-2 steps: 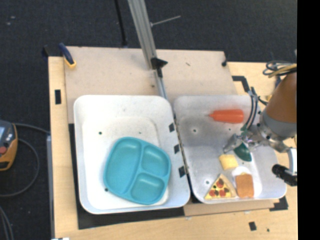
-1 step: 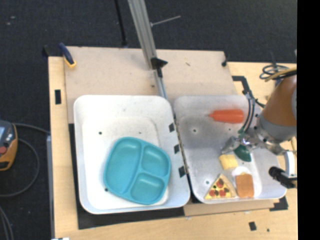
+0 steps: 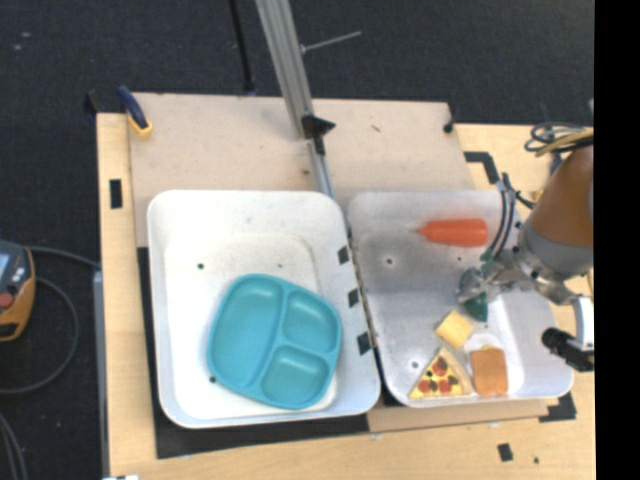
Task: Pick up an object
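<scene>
Yellow cheese block (image 3: 453,329) beside pizza slice (image 3: 440,376), orange bread (image 3: 489,370), carrot (image 3: 454,232).

The wooden bench (image 3: 240,143) bears two white bins, left bin (image 3: 170,228) and right bin (image 3: 400,228), touching side by side.

Two white bins (image 3: 250,218) look like smooth plastic with a dull sheen, lightly scuffed. A teal tray (image 3: 275,340) is smooth, slightly glossy plastic. The tabletop (image 3: 220,148) looks like matt, pale wood board. A ribbed post (image 3: 285,53) is bare silver metal. The carrot (image 3: 455,231) looks like smooth orange plastic. The floor (image 3: 100,28) is dark and rough.
</scene>
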### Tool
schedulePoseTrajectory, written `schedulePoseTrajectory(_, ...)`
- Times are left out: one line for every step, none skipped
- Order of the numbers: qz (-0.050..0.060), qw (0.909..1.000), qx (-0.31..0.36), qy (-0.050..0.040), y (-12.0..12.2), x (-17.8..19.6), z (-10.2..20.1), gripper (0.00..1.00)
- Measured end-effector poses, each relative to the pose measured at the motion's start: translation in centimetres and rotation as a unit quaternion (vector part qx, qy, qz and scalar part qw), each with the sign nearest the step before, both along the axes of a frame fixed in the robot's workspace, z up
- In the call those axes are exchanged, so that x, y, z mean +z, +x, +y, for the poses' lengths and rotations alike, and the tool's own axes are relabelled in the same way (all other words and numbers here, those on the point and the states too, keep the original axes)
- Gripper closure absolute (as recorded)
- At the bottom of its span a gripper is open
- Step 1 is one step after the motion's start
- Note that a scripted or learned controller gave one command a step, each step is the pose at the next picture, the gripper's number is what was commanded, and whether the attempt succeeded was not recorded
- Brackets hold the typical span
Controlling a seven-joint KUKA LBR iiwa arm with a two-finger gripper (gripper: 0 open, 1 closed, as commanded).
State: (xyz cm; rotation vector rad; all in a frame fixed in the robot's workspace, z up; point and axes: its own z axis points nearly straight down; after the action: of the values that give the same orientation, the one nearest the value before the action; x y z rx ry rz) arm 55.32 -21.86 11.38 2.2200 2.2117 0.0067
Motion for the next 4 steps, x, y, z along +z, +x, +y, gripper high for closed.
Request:
schedulePoseTrajectory(0.001,1.0,0.004,-0.0003,1.1,5.0,0.2,1.0)
schedulePoseTrajectory(0.0,1.0,0.004,-0.0005,1.2,10.5,0.0,1.0)
schedulePoseTrajectory(0.002,1.0,0.006,0.0013,1.9,11.5,4.8,1.0)
schedulePoseTrajectory(0.003,1.0,0.005,0.0014,2.4,11.4,10.3,1.0)
